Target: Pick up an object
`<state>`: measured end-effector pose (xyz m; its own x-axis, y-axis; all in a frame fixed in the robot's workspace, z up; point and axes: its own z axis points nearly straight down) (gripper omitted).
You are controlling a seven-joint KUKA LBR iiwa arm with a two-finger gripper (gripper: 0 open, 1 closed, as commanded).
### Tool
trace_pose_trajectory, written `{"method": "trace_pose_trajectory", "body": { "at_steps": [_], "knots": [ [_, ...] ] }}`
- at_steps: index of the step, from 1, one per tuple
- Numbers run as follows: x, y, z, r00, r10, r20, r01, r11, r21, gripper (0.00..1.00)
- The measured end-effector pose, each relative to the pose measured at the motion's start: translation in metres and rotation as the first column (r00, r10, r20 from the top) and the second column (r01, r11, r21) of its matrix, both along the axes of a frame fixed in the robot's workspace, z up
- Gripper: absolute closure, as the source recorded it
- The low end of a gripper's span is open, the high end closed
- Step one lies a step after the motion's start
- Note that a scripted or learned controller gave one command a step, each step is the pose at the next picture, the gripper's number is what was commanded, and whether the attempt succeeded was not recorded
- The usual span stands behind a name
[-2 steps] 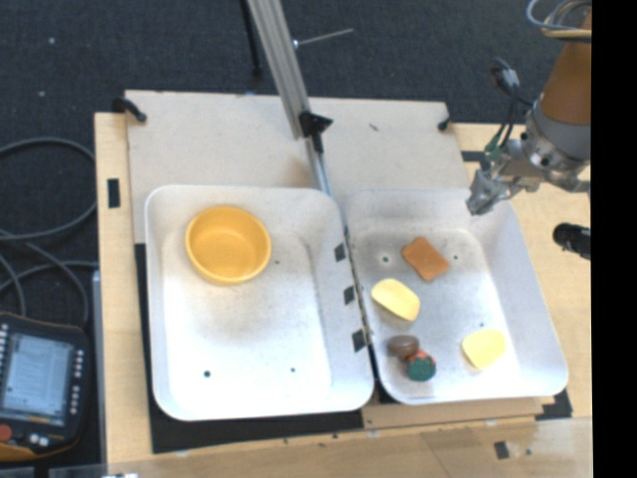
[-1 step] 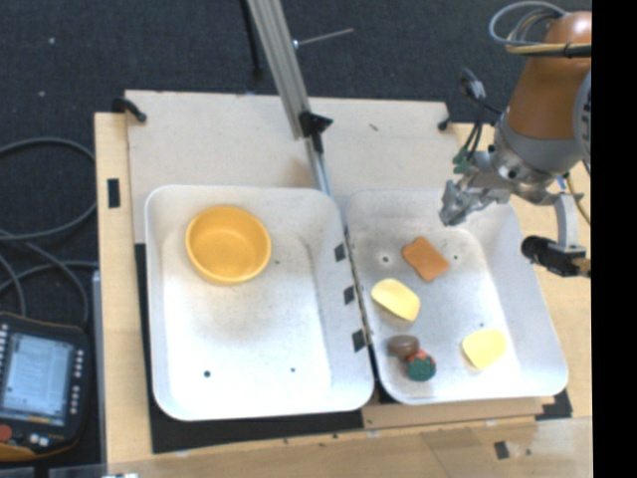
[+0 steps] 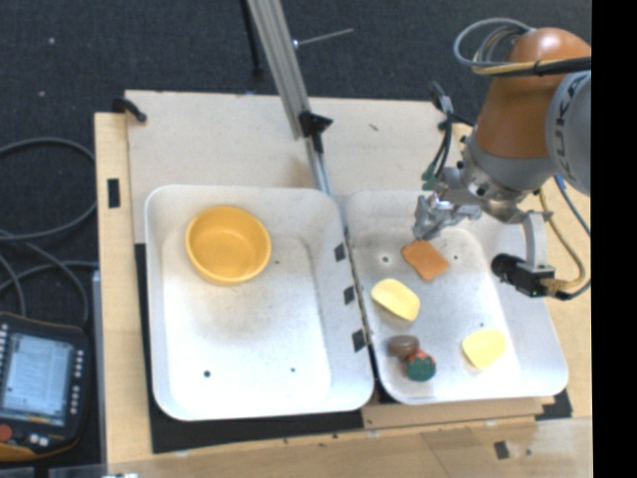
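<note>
- The metal two-finger gripper (image 3: 430,221) hung low over the right white bin (image 3: 528,352), just above the flat orange-brown block (image 3: 426,260); I could not tell its opening, and nothing showed as held.
- That bin also held a pale yellow oval piece (image 3: 395,299), a yellow wedge (image 3: 485,349), and a brown lump (image 3: 402,346) touching a green-and-red toy (image 3: 421,365).
- The left white bin (image 3: 249,366) held a yellow plastic bowl (image 3: 228,244) near its far-left corner.

The arm (image 3: 528,98) is running off the right side of the frame, so its base is cut away. Its wrist is covering the far rim of the right bin (image 3: 537,366), and whether the jaws are parted is too small to tell. At lower left, a tablet (image 3: 35,376) is slipping past the edge.
</note>
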<state>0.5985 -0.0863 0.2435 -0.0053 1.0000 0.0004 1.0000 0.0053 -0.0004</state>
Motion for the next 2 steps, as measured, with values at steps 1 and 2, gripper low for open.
{"method": "trace_pose_trajectory", "body": {
  "at_steps": [1, 2],
  "knots": [
    [-0.020, 0.053, 0.001, 1.000, 0.002, 0.000, -0.002, 1.000, 0.001, 1.00],
    [-0.026, 0.109, 0.010, 1.000, 0.003, 0.003, -0.003, 1.000, 0.002, 1.00]
  ]
}}
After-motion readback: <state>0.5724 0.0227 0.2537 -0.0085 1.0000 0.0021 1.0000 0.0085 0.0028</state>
